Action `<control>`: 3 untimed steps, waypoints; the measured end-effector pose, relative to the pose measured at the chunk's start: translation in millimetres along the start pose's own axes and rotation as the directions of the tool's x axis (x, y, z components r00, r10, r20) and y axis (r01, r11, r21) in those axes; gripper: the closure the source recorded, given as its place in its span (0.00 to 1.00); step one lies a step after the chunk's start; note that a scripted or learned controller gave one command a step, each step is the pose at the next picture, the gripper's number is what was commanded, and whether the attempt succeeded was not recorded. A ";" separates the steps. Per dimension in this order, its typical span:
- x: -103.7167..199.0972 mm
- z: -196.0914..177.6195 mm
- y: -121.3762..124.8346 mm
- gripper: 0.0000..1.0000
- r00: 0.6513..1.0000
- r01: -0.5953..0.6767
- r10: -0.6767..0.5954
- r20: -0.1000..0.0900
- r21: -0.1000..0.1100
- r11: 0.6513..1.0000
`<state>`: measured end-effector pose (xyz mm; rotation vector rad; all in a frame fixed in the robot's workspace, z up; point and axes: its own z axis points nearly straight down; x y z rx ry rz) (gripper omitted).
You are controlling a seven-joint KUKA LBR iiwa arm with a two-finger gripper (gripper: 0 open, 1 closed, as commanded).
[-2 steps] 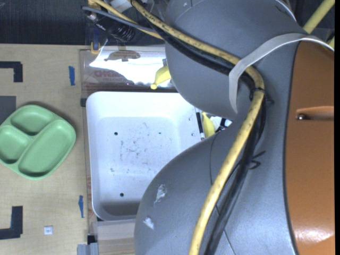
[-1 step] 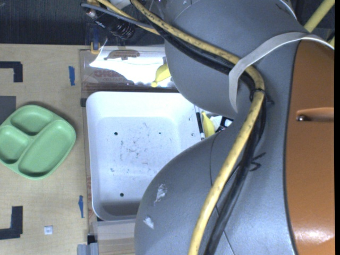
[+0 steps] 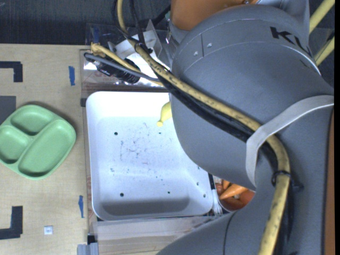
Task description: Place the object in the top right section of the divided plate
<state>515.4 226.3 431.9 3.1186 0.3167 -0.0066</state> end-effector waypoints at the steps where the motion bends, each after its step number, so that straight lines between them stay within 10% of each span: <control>1: 0.1 -0.1 0.5 0.00 1.000 -0.001 0.001 -0.001 -0.001 1.000; 2: 2.2 -7.4 -0.3 1.00 1.000 0.001 -0.001 0.002 -0.008 1.000; 3: 2.2 -7.5 -0.1 0.00 1.000 0.000 0.000 0.002 -0.008 1.000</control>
